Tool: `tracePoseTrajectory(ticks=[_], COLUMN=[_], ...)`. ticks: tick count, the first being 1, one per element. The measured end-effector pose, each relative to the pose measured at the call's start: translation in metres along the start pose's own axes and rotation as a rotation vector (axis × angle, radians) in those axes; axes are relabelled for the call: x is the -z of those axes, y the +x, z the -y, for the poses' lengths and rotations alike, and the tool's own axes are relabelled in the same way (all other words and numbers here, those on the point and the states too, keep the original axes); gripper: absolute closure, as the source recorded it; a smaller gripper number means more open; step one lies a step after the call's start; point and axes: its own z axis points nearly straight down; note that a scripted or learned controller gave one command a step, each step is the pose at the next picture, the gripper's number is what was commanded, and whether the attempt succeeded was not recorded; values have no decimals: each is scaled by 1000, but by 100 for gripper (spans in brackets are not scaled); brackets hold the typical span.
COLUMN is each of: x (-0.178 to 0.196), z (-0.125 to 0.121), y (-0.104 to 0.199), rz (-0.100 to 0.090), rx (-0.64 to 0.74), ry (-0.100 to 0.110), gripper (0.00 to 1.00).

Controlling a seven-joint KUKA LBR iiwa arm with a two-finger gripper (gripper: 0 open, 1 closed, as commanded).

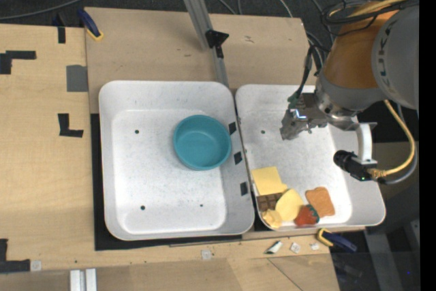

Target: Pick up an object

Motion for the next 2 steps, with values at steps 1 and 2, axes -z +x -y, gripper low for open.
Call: tracePoseTrajectory(ticks=[1,2], x=[11,16], z=[4,-2], y=[59,121], rz=[-1,-1], rx=[1,1], ry=[-1,0], gripper=[100,100])
